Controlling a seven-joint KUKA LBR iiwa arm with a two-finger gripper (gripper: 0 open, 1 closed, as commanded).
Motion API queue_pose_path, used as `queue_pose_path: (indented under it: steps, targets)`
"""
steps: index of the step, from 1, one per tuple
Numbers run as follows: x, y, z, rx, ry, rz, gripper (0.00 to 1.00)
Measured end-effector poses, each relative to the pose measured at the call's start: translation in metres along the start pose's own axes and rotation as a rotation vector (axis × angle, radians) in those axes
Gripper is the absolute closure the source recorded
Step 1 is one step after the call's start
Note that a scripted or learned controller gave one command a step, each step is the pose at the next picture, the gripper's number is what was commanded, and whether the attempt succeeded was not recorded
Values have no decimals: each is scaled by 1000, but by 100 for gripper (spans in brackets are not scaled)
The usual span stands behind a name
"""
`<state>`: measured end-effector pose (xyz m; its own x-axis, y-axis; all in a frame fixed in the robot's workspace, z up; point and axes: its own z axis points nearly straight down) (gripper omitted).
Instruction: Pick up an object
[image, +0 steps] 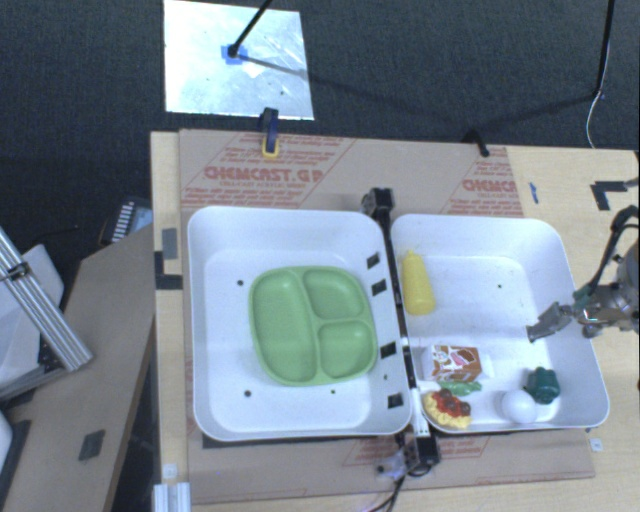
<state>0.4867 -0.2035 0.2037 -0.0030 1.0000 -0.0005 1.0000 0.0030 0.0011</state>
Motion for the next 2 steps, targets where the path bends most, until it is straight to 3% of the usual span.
queue_pose_path:
  steps: [2]
  targets:
    - [0,0,115,4,2,2,0]
